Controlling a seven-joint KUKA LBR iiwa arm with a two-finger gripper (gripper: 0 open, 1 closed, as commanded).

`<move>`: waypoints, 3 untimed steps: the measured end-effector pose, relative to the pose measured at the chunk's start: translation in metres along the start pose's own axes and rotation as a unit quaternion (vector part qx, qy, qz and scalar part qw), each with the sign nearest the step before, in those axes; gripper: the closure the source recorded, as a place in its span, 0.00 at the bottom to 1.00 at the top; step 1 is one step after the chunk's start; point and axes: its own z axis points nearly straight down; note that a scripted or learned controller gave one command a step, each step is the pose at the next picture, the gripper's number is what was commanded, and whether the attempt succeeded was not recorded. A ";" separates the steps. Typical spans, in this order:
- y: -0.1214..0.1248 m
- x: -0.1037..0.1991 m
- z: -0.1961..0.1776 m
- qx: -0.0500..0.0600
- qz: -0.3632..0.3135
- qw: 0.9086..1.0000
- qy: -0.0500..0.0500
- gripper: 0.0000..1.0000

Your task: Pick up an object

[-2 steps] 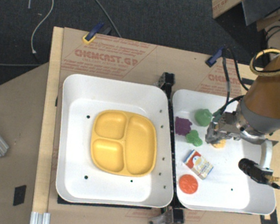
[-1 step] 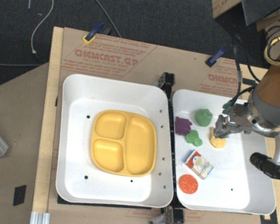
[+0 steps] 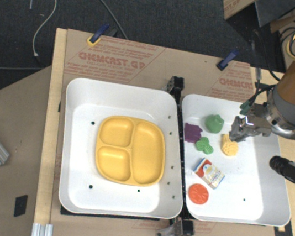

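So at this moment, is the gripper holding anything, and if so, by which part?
It cannot be told. The gripper sits right above the yellow toy in the right bin, but no object shows between its jaws.

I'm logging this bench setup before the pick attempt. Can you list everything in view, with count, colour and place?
bins: two, white, side by side on the bench
divided plate: one, yellow, in the left bin
round toy: one, green, right bin, far end
purple toy: one, right bin, by its left wall
small green toy: one, right bin
yellow toy: one, right bin, below the gripper
packet: one, white, red and blue, right bin
disc: one, red-orange, right bin, near end
clips: two, blue, board's far edge
gripper: one, grey, over the right bin
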 end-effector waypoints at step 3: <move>-0.001 0.172 0.022 0.005 -0.003 1.000 0.002 1.00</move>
